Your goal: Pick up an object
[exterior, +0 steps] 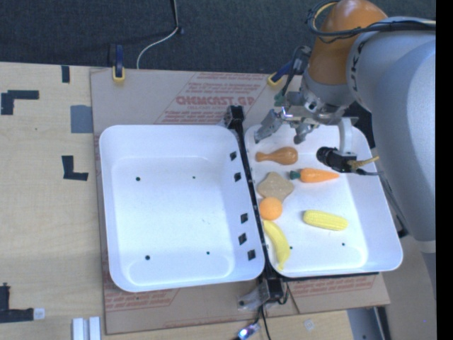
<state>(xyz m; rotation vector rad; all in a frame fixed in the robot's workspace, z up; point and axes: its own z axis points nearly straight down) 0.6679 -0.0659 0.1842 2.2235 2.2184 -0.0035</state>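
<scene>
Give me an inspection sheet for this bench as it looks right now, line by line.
Surface: two white bins side by side on a cardboard sheet over a wooden bench; left bin, right bin.
Job's things: in the right bin, drumstick, carrot, cookie, orange, banana, corn cob.
Clutter: nothing seen.
Gripper: gripper open above the right bin's far edge, holding nothing.
Cables: white cable behind the bench.
Surroundings: dark carpet, black tape marks on the bench.

A drumstick [278, 156], carrot [318, 176], cookie [274, 186], orange [270, 208], corn cob [325, 220] and banana [277, 241] are seen lying in the right bin [368, 250].
</scene>
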